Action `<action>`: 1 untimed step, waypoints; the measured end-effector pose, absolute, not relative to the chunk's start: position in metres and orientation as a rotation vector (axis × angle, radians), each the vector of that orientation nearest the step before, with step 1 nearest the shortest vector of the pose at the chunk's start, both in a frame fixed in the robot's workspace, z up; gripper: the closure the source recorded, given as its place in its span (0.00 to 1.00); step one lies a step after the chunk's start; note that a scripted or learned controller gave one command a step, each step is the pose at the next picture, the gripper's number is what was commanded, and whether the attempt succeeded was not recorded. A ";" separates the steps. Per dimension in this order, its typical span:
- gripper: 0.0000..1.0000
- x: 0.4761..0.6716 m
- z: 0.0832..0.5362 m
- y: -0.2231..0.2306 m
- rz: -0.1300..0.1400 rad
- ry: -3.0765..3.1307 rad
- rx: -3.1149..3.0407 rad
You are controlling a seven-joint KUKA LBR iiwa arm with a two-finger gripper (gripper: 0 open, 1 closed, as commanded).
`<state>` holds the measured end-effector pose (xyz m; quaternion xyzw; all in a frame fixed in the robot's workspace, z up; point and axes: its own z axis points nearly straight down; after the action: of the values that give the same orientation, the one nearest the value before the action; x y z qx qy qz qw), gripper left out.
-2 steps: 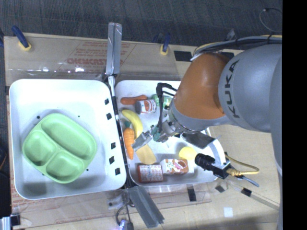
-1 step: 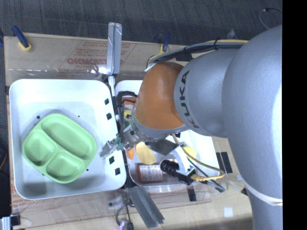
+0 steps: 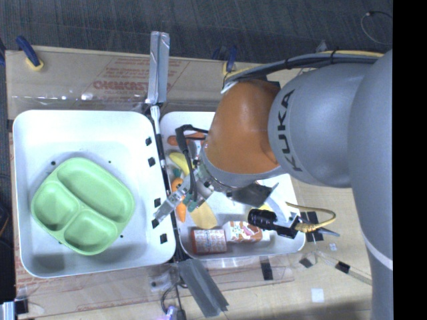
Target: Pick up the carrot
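The carrot point(image 3: 181, 212) shows as a small orange piece at the left wall of the right bin point(image 3: 293, 245), mostly hidden under the tool. My gripper point(image 3: 175, 201) is low in that bin, right over the carrot and close to the divider between the bins. The arm's orange band and grey body cover most of the right bin. Whether the carrot is held is not visible.
A green divided plate point(image 3: 83, 205) lies in the left bin point(image 3: 40, 132). The right bin also holds a yellow item point(image 3: 179, 162), a pale yellow wedge point(image 3: 205, 217), a lying bottle with a red label point(image 3: 220, 239) and a red-orange item point(image 3: 193, 135) at its far end.
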<state>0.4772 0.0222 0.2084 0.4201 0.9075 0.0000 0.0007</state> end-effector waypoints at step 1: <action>0.00 0.476 0.191 -0.005 -0.003 2.844 1.344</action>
<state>0.4760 -0.0050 0.1912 0.4272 0.9041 -0.0009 -0.0017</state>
